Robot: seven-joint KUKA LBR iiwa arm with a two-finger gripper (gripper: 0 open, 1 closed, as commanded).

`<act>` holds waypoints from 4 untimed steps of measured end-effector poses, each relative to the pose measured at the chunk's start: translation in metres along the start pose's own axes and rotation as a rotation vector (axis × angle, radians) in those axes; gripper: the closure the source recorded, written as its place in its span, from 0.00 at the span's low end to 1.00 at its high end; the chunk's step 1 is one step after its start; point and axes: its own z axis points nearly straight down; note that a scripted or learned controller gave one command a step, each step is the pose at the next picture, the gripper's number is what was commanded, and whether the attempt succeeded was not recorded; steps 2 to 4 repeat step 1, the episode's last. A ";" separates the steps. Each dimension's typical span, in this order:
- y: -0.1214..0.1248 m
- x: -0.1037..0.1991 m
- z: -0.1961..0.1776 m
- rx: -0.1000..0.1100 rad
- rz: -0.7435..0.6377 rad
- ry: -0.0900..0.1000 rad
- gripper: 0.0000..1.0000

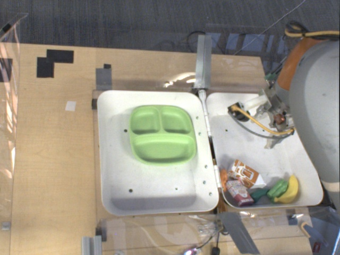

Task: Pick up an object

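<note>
Currently, by label:
Hand: seen over the upper right part of the right bin, at the end of the grey arm with its orange band; whether its fingers are spread or pressed together cannot be told, as cables and wrist parts clutter that spot
Held thing: nothing can be made out between the fingers, so no grasp is claimed
Things to pick: gathered in the near corner of the right bin, well apart from the hand: an orange snack packet, a pink wrapper just below it, a dark green piece, a bright green piece and a yellow banana touching that green piece
Left bin: a green divided plate is lying flat near its middle
Table: pale wood, both bins carried side by side
Done: judged from how things lie, nothing has been lifted yet; every object is resting on a bin floor
Left: a target is to be chosen, the hand brought over and down onto it, a grip made, and the object raised clear of the bin
</note>
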 end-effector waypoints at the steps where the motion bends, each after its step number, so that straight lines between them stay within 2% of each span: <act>1: 0.014 -0.004 0.047 -0.003 0.033 0.009 0.00; 4: 0.014 -0.004 0.047 -0.003 0.033 0.009 0.00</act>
